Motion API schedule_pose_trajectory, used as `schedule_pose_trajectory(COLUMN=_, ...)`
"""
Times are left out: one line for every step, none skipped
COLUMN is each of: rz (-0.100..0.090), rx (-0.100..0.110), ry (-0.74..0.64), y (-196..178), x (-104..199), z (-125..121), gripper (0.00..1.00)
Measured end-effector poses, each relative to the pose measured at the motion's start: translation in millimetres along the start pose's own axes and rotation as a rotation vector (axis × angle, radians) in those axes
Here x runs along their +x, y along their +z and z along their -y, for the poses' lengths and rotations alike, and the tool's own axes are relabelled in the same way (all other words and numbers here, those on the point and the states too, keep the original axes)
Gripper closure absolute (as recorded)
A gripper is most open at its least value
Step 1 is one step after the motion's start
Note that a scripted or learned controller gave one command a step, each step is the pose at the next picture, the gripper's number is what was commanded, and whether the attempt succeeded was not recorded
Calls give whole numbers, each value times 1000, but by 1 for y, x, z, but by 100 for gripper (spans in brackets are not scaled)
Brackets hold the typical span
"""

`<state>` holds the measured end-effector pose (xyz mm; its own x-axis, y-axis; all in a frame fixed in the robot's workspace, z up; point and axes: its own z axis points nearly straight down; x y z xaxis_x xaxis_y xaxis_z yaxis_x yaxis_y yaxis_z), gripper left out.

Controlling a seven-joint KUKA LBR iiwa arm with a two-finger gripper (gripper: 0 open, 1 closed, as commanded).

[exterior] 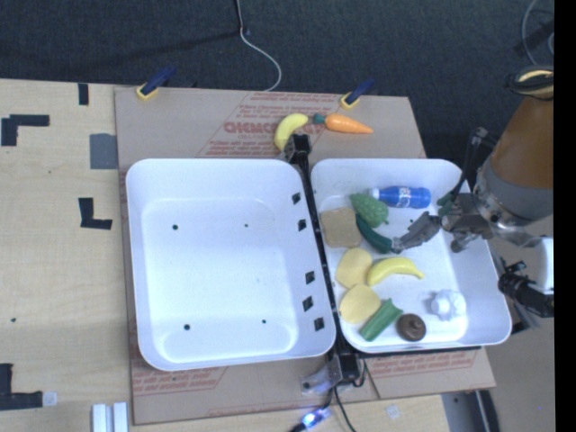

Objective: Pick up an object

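brown disc (411, 327) sits nearest; end effector (419, 232) above right bin (477, 331), its state unclear, arm cut off.

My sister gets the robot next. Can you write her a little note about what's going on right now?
Gripper: low over the right bin, beside the dark green toy; nothing seen between its fingers.
Things: blue bottle, banana, two yellow pieces and a brown disc lie in the right bin. Another banana and a carrot sit on the cardboard behind the bins.
Done: nothing lifted.
Left: grab one object and raise it.
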<state>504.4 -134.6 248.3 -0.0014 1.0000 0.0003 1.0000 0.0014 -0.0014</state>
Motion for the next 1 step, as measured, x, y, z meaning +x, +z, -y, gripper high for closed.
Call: schedule_pose_trajectory(rz=-1, rx=4, ry=-1, y=172, x=11, z=-22, gripper=0)
